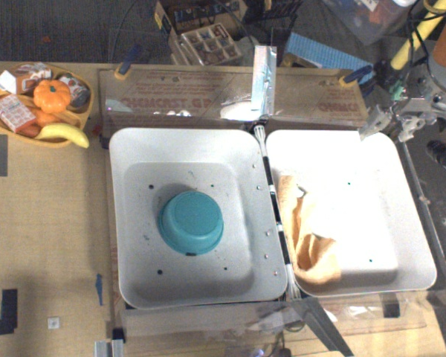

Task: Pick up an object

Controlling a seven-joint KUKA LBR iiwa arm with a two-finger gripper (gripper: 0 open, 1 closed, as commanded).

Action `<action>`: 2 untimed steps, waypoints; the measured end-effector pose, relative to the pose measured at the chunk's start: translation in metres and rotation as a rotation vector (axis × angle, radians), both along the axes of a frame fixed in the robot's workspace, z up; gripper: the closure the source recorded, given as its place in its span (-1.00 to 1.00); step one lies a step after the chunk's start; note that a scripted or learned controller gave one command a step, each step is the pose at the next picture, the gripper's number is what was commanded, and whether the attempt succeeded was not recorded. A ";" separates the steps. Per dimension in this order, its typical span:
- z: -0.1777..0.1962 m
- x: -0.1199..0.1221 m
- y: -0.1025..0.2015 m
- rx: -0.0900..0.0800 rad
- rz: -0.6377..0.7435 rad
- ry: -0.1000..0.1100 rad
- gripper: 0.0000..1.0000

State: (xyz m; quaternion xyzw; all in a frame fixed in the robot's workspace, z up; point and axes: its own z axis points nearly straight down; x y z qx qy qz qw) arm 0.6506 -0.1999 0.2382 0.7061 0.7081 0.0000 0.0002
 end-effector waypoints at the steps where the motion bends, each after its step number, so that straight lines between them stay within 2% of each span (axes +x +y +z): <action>1: -0.109 -0.083 0.006 0.000 0.158 0.000 -1.00; 2: -0.149 -0.038 0.084 -0.002 0.311 -0.010 -1.00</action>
